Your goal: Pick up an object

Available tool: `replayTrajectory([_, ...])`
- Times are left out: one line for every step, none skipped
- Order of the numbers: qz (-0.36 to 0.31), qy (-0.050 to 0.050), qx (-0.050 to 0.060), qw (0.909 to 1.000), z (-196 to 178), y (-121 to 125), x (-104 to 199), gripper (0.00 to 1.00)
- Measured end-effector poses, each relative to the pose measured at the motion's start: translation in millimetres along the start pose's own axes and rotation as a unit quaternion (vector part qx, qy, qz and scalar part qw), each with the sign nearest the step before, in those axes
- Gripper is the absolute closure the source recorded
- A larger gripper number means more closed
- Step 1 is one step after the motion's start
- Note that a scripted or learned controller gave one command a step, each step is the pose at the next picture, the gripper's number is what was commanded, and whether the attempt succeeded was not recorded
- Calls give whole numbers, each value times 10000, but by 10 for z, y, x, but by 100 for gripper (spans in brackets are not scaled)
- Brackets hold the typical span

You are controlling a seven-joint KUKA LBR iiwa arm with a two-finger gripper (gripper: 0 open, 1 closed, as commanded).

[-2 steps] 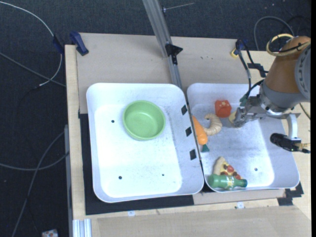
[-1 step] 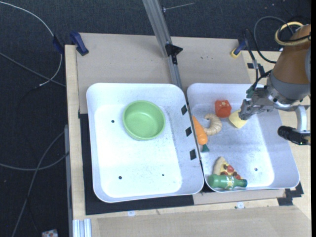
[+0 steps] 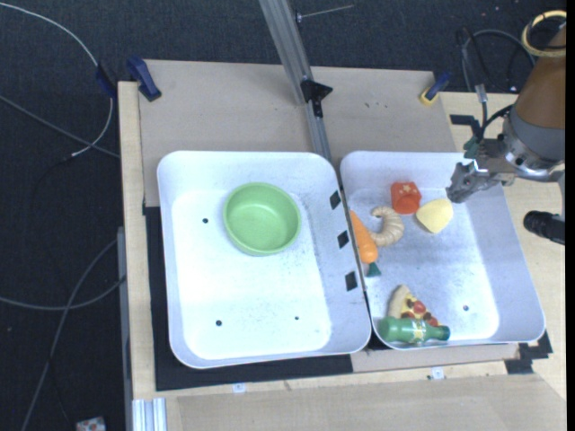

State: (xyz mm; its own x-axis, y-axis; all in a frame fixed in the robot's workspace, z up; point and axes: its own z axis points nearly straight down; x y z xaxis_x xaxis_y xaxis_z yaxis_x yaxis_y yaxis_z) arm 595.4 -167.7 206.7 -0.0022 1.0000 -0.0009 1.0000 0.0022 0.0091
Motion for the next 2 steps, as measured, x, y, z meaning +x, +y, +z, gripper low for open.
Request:
replayTrajectory([-15, 45, 82, 10000, -170, -185, 521, 100])
replayTrajectory([-17, 41, 107, 9999, -115, -274, 1065, 100])
